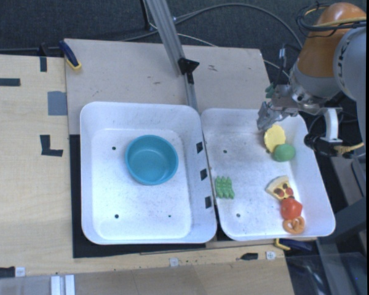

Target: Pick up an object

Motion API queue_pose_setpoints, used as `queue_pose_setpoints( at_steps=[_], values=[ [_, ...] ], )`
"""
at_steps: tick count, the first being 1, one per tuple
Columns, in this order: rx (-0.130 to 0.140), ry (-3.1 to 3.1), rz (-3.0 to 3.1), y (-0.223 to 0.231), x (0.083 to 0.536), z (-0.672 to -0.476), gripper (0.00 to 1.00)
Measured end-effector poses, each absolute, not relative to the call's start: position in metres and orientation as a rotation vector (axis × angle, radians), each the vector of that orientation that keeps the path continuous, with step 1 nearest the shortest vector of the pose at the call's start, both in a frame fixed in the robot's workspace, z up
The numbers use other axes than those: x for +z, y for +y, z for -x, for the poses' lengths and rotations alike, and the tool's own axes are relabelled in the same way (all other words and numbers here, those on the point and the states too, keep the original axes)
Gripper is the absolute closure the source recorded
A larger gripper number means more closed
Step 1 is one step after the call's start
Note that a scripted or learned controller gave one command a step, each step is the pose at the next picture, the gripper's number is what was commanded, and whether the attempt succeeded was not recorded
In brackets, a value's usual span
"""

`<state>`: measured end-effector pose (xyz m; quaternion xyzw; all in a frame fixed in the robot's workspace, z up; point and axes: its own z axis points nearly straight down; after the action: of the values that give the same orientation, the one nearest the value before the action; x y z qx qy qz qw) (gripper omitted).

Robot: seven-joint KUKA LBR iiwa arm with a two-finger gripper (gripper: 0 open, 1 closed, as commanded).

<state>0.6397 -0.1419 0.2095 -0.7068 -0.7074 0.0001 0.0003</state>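
Closest to the lens, in the front right corner of the right bin (246, 118): an orange ring-shaped toy (294, 225), touching a red round toy (291, 209) just behind it. Next back, a yellow wedge (279, 188) with red spots, like a toy pizza slice, just beside the red round toy. Nearer the bin's left wall, well apart from those three, a small green ridged toy (224, 187).

Farther back on the right side of the same bin, a green ball (284, 152) pressed against a yellow piece (273, 137). Directly at the back-left edge of that yellow piece, the tool (267, 118), lowered into the bin on the grey arm (350, 60) with its orange band (332, 23). Cannot tell whether the tool is spread or closed, nor whether it touches the yellow piece. Nothing visibly gripped.

In the left bin (86, 115), a blue bowl (151, 159), upright, a little behind the middle. Between the two bins, black clips along the shared edge.

Under both bins, a pale tabletop (111, 66), with a blue and yellow clamp (71, 54) at its back left corner and black tape marks (6, 85) on the wooden surface to the left. Slanting down toward the bins' back edge, a metal pole (166, 23).
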Motion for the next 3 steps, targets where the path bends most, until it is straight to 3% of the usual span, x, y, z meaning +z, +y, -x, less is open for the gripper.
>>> queue_pose_setpoints(
  at_steps=[1,3],
  values=[
    [0.0,-2.222,2.22,-0.142,0.209,-0.64,0.0],
    [0.005,-2.22,2.218,-0.138,0.093,-0.639,0.0]
  ],
)
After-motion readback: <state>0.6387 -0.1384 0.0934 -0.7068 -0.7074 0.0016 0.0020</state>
